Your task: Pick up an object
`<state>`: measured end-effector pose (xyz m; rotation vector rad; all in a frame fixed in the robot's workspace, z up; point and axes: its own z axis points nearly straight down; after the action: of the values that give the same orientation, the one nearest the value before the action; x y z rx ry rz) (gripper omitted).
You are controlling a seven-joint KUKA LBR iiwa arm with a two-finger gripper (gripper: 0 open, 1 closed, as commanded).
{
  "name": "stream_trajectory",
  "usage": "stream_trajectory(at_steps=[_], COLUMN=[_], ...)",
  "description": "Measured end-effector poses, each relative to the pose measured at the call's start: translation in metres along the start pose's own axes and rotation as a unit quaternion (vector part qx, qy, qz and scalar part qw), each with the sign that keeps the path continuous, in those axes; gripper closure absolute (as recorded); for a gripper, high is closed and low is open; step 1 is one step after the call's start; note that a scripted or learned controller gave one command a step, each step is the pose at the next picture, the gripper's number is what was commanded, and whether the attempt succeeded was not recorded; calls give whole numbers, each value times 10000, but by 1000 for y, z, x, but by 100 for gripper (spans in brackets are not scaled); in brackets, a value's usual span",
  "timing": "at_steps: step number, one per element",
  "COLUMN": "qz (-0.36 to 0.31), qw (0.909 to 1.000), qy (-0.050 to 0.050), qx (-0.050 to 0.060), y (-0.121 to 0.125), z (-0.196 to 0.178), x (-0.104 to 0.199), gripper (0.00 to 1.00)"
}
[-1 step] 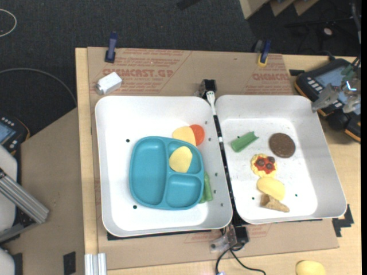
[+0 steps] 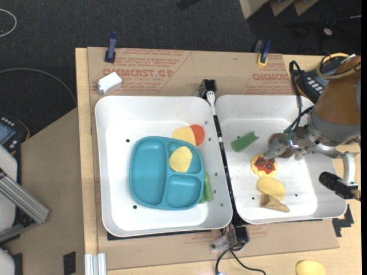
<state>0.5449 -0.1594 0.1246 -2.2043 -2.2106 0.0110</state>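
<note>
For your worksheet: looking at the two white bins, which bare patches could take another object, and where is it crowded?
Free: the left bin's far strip beyond the blue tray; the right bin's far end past the green piece. Crowded: the right bin's near middle, where the gripper hangs by the pizza toy and yellow pieces.

From my remote seat the light looks even and fairly bright, coming from overhead, and the two white bins come close to washing out, their floors near pure white with little texture. Shadows are soft and short: a faint one hugs the teal tray, and a darker one lies under the arm at right. The dark floor around the counter is dim and grainy, and overall sharpness is modest, with small details smeared.
</note>
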Motion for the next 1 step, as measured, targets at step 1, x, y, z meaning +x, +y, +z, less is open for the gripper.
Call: stream_trajectory(at_steps=[1], qz=[-1], qw=[9999], qy=[-63], qx=[-122], y=[-37], z=[41], x=[62], gripper=[0])
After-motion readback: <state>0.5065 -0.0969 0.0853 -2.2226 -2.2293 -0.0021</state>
